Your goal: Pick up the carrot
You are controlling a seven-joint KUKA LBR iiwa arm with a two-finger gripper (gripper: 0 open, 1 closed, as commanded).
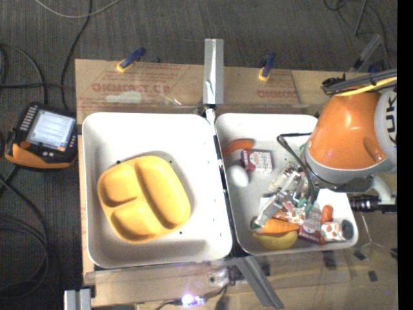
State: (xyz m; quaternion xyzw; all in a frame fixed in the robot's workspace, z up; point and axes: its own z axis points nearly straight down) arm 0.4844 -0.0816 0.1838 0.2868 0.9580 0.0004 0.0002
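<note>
Carrot (284, 225): right bin (271, 123), front area, lying atop yellow fruit (276, 239).
Left bin (97, 128): holds yellow divided plate (144, 197).
Pincer (268, 213): directly over carrot; grip state cannot be told.

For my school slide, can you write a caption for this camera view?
Robot gripper reaching down by the carrot in the right bin; yellow tray waits in the left bin.
</note>
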